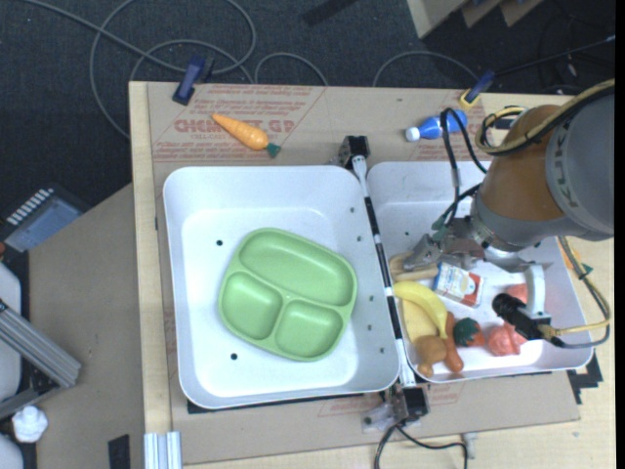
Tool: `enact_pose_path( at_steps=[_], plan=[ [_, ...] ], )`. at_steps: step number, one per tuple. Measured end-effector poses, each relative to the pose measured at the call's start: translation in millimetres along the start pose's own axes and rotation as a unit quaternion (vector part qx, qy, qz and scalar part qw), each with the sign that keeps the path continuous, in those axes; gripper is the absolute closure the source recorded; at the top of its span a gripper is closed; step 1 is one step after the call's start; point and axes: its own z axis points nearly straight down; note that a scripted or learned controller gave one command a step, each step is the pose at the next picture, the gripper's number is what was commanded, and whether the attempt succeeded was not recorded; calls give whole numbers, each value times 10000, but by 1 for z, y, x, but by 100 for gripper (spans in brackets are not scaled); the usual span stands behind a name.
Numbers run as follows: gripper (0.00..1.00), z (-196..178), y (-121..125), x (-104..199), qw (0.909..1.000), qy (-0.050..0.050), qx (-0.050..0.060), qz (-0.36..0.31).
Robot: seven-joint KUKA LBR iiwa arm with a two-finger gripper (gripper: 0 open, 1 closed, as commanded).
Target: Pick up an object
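Observation:
My gripper point(422, 256) hangs low over the left part of the right bin point(410, 189), just above the toys; its jaws are hidden among grey metal parts. Right below it lie a yellow banana point(422, 303) and a small white and red carton point(457, 283). Nearer the front wall sit a brown pear-shaped toy point(431, 347), a dark green and red piece point(466, 330) and a pink-red strawberry point(503, 340). Nothing is seen held.
A green divided plate point(285, 293) lies in the left bin point(195, 213). On the bench behind the bins are an orange toy carrot point(242, 131) and a blue and white object point(427, 130). The grey and orange arm point(547, 184) covers the right bin's back right.

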Motion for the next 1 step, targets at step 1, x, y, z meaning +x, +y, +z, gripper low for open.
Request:
enact_pose_path(
  at_steps=[1],
  plan=[
    [0, 0, -16, 7, 10000, -3, -4, 5]
  ],
)
